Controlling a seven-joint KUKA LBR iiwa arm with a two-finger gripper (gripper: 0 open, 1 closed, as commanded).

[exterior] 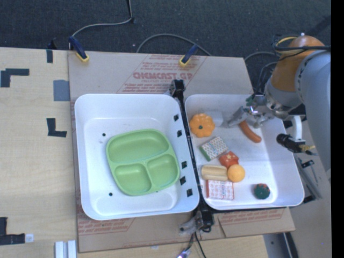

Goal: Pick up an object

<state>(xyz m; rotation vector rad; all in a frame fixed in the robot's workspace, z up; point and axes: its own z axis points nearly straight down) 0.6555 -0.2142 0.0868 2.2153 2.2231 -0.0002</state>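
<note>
A green divided tray (142,163) lies in the left bin (86,144). In the right bin (279,190), toward its far edge, an orange sausage (250,132) lies just beside the gripper (236,118), whose jaws stand released. It is judged light, smooth and slippery; a grasp across its middle is advised.

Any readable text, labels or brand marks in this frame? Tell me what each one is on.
"CHEMCAST GP", red print, blurred and only roughly legible: on the brown protective sheet under the bins.
Smaller red lines around it: too blurred to read.
Red-and-white printed packet in the right bin: print too small to read.
</note>
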